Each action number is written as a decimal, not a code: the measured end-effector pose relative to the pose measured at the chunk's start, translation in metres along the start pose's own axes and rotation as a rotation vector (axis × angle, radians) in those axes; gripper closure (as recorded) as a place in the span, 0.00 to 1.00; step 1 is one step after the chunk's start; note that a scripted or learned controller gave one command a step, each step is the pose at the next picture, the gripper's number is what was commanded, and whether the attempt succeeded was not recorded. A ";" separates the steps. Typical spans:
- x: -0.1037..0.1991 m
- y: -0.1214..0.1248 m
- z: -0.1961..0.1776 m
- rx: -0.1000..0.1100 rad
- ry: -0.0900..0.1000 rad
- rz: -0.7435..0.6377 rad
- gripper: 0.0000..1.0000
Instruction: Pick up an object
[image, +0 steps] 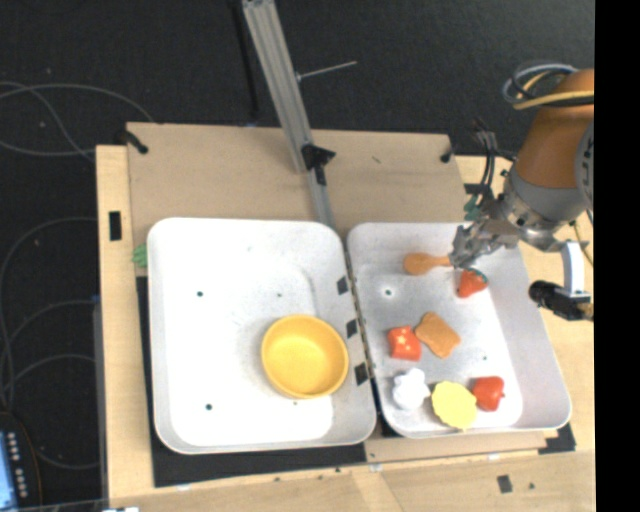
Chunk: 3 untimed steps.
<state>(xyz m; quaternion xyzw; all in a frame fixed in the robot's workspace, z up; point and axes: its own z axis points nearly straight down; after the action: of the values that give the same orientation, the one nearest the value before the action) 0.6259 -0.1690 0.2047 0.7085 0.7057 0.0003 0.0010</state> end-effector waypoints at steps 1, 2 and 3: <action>-0.001 0.001 -0.030 -0.003 0.000 -0.003 1.00; 0.044 0.009 -0.028 0.001 0.002 -0.010 1.00; 0.097 0.019 -0.030 0.000 0.002 -0.011 1.00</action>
<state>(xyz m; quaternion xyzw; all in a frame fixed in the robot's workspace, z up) 0.6456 -0.0724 0.2343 0.7045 0.7097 0.0011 0.0005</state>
